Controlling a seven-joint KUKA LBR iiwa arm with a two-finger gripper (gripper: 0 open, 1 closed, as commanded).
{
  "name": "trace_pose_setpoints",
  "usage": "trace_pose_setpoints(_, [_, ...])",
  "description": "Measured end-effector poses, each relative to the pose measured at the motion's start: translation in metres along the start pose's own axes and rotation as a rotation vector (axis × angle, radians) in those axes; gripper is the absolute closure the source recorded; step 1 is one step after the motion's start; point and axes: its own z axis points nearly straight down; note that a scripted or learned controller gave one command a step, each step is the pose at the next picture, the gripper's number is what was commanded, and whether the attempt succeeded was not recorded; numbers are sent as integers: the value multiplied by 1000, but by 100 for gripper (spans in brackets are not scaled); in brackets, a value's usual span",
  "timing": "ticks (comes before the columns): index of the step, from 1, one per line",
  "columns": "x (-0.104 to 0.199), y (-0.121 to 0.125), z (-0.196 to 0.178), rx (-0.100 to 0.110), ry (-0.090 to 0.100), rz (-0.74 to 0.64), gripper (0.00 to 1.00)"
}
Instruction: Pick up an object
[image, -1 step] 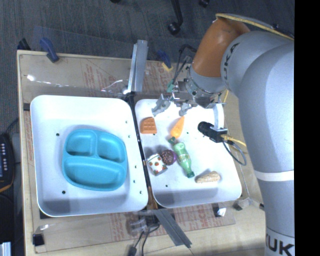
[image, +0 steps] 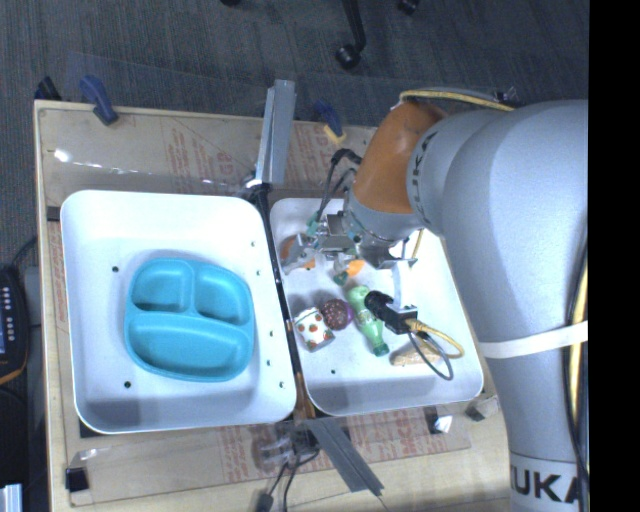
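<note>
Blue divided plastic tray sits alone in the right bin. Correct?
No. The blue divided plastic tray sits alone in the left white bin, not the right one. The camera view shows it.

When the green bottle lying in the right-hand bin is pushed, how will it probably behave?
The green bottle lies on its side and looks rounded, so it may roll. Its surface seems to be smooth plastic, so it is probably stiff and slippery.

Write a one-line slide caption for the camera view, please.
Gripper over the right bin, which holds a green toy and a spotted white cube; left bin holds a blue divided plate.
</note>
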Motion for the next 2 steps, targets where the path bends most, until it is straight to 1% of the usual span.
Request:
trace_pose_setpoints(1, [-11, -59, 16, 3, 0, -1, 0])
trace_pose_setpoints(2, [-52, -3, 15, 1, 0, -2, 0])
